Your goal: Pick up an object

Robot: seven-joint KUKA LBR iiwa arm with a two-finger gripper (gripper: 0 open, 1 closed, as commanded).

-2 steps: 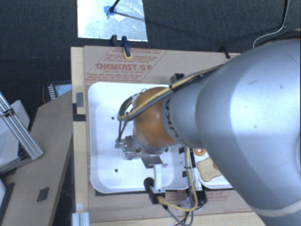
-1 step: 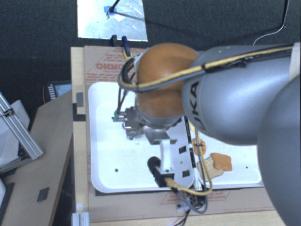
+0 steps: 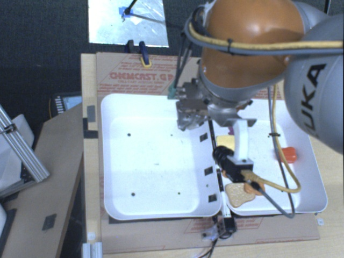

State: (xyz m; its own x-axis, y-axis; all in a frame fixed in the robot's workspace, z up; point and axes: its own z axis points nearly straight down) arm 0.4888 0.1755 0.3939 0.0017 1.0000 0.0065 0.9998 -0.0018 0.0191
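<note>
Dark fabric or carpet fills the background at the top of the frame, with a shiny, crinkled foil-like square (image 3: 128, 15) lying in the upper left. Below it sits the pale wooden counter (image 3: 64, 165), topped by a brown cardboard sheet (image 3: 134, 75) printed with red lettering and pinned at its upper edge by a yellow and blue clamp (image 3: 144, 54).

Two shallow white bins of smooth, glossy plastic with rounded corners lie side by side on the cardboard. On the left bin (image 3: 153, 163) I see only a few small dark specks on its floor. The right bin (image 3: 306, 190) holds several small things: a tan, toast-shaped piece (image 3: 240, 194) near its lower left corner, a small orange block (image 3: 289, 154) toward the right, a pale yellow piece (image 3: 226, 142) near the divide between the bins, and a bit of orange (image 3: 251, 187) just beside the toast shape.

The arm (image 3: 252, 42) fills the upper right, a big rounded orange-brown shell joined to grey casing, with yellow cable looped around it and trailing down across the right bin. Its metal end effector (image 3: 189, 112) hangs over the upper part of the seam between the bins, beside a white bracket and black fitting. From this slant I cannot tell how it is set, and nothing shows clearly in its grasp.
</note>
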